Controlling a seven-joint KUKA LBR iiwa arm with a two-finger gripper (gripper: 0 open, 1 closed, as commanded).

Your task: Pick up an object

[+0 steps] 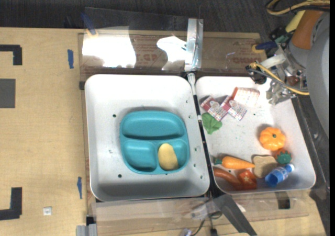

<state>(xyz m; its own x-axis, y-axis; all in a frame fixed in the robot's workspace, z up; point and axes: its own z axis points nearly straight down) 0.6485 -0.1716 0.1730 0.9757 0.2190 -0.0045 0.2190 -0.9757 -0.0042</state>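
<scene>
- You are looking at several candidates for the pick lying in the right bin [301, 125]: a small orange pumpkin [272, 138] is sitting near its right wall, well apart from everything at the top.
- Along the bin's near edge a carrot [236, 163], a red piece [233, 177], a tan block [264, 164] and a blue bottle [277, 173] are crowding together, touching and overlapping; you cannot tell from here exactly what the red piece is.
- A small green thing [283, 157] is peeking out just below the pumpkin, too small to make out.
- Red-and-white packets [230, 105] are lying in the upper half, with a green scrap [211, 123] just beside them by the left wall.
- The gripper [277, 91] is hanging at the bin's upper right corner, tangled in cables and partly cut off; you cannot tell how its fingers are standing or whether anything is in them.
- The arm [314, 41] is running out of frame at the right.
- The left bin [99, 125] is holding a teal tray [152, 125], and a yellow potato [167, 156] is resting in its lower right compartment.
</scene>
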